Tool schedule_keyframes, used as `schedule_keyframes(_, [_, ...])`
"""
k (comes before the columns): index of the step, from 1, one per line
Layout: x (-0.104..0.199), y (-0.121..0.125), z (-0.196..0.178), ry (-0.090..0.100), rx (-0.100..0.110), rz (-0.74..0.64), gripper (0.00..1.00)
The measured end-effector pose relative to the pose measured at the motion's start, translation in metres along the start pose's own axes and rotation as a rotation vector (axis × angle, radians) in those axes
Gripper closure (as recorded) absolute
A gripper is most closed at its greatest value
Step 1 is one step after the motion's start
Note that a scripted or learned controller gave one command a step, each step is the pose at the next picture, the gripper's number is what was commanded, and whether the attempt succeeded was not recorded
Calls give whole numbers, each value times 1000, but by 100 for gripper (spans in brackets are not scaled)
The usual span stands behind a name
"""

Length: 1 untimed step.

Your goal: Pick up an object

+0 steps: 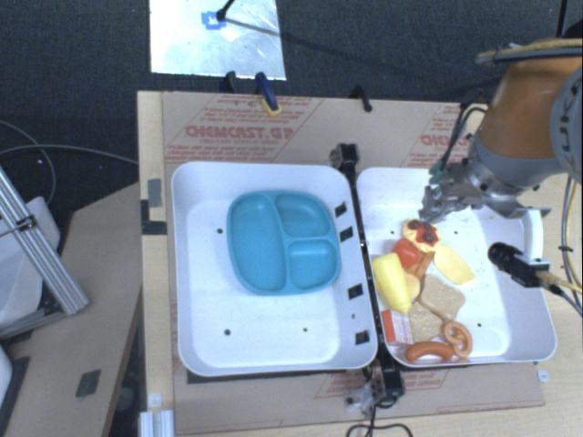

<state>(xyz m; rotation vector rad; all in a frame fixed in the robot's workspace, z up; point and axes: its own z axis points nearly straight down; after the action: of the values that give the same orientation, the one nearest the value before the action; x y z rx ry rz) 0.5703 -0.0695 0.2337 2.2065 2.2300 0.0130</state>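
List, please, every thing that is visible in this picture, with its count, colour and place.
left bin: 1, white, left half of the bench
divided plate: 1, light blue, middle of left bin
right bin: 1, white, right half of the bench
toy food pile: several pieces, yellow, red, tan, orange, left side of right bin
sausage: 1, orange, front of the pile
clamp: 1, blue and yellow, rear edge of the bench
arm: 1, grey and orange, over right bin
gripper: 1, grey, just above the pile
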Motion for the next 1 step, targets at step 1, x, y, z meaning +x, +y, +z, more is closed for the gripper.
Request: schedule_keyframes(1, [33,-74,51,0,17,9,100])
